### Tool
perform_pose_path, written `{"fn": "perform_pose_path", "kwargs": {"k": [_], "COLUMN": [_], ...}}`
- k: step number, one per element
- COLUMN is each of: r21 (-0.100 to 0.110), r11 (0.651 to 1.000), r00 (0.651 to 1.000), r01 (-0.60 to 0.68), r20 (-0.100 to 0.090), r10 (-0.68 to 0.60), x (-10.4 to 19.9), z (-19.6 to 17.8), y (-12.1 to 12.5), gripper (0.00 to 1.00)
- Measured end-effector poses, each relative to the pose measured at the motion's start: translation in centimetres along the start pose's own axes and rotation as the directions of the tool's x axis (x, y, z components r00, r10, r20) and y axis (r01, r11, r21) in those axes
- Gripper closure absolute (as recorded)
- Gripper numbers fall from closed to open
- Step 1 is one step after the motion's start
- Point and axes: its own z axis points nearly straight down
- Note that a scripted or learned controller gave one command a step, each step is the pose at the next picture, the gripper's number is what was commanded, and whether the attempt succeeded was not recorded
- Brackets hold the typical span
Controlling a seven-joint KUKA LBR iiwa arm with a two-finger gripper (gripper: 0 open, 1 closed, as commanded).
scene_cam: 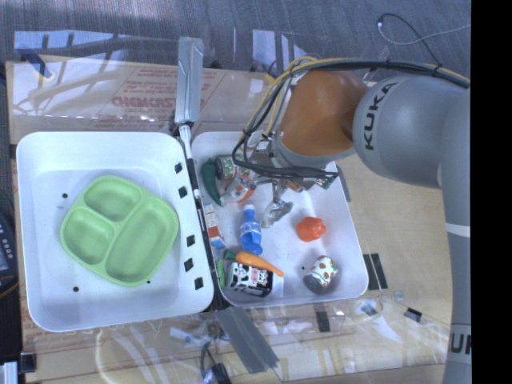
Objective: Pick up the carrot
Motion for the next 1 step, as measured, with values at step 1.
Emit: {"fn": "perform_pose_path", "kwargs": {"k": [1], "r21": [0.001], "r11": [1.0], "r00": [1.0], "r01": [0.002], "r20": [0.002], "r10": [-0.002], "x": [-0.16], "z": [-1.09], "y": [-0.02], "gripper": [1.0]}}
